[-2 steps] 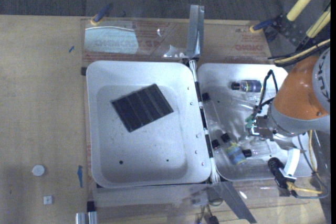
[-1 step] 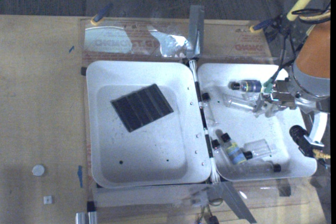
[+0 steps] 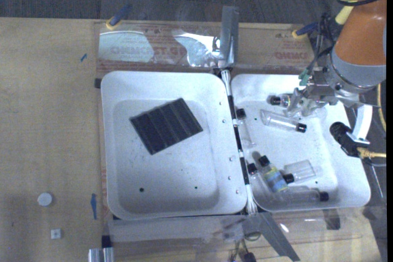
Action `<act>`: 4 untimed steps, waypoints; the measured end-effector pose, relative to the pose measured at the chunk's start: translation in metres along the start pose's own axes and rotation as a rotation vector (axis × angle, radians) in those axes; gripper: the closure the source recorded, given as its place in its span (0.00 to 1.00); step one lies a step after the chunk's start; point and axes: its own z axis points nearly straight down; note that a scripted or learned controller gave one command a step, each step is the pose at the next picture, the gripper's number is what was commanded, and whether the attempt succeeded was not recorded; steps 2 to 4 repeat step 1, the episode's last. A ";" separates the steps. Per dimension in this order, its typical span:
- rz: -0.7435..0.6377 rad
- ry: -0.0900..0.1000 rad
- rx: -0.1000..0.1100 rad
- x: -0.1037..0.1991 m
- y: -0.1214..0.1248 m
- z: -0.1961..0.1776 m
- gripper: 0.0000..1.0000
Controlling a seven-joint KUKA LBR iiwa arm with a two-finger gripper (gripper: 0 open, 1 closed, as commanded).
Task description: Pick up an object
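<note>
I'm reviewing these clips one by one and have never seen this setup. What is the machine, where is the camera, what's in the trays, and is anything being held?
This is one camera fixed above a bench, looking down at a slant. The grey and orange shape at the right is a robot arm; its gripper hangs over the upper part of the right bin. Its job is to pick something up. I cannot tell whether it is open or shut, and nothing shows between its tips. The right bin holds several small clear vials and bottles with dark caps. The left bin holds a dark ribbed mat, lying flat and turned at an angle.
</note>
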 end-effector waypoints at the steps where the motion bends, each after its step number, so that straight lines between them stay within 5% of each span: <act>1: -0.003 -0.002 -0.003 0.001 0.001 -0.010 1.00; 4: -0.003 -0.002 -0.003 0.001 0.001 -0.010 1.00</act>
